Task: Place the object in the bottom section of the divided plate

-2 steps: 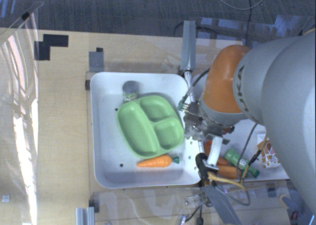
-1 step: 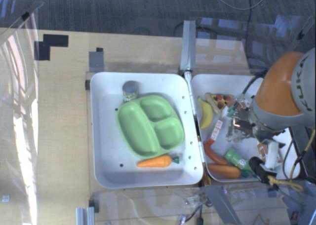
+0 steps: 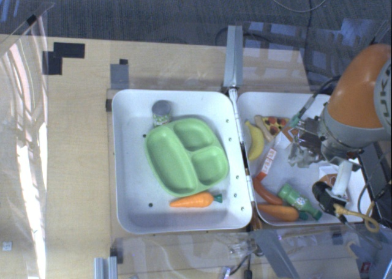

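A green divided plate (image 3: 176,163) lies in the left bin (image 3: 131,149), with one long section and two smaller ones, all bare. An orange carrot (image 3: 193,200) rests on the bin floor just below the plate. A small grey can (image 3: 162,110) stands at the plate's upper edge. My gripper (image 3: 301,152) hangs over the middle of the right bin (image 3: 306,101), beside a red-and-white packet (image 3: 269,160). I see nothing gripped in it. The arm's orange band covers the bin's right side.
The right bin holds a banana (image 3: 256,140), a pizza slice (image 3: 274,126), a green bottle (image 3: 299,201), a red sausage (image 3: 266,191) and an orange-brown one (image 3: 278,212). A metal divider (image 3: 233,57) runs between the bins. A black cable lies behind the bench.
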